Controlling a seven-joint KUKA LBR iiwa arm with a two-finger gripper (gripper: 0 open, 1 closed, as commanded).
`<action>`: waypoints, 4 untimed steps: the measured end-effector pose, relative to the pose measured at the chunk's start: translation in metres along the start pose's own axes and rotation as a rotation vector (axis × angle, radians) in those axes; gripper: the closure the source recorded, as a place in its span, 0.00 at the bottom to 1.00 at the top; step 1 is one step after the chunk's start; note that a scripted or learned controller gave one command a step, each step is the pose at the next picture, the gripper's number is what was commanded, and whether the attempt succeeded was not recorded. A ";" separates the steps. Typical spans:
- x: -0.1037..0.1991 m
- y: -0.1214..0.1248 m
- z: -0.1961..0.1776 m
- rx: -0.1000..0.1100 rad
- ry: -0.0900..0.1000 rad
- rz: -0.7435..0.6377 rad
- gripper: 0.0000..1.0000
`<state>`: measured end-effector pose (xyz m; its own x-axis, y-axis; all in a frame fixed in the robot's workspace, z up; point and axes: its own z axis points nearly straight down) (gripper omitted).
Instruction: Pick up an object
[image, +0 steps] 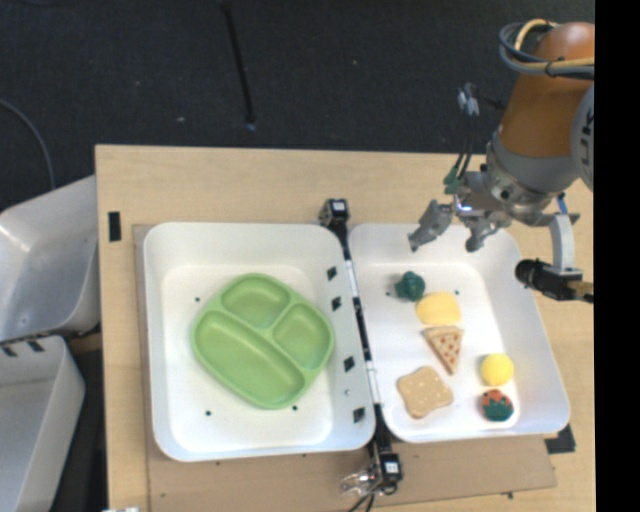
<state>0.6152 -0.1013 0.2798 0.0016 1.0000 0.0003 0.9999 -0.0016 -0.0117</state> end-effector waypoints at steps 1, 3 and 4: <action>0.000 0.002 -0.007 -0.013 0.000 -0.002 0.00; -0.004 0.005 0.097 -0.007 -0.002 0.000 0.00; -0.005 0.010 0.159 -0.007 -0.002 0.002 0.00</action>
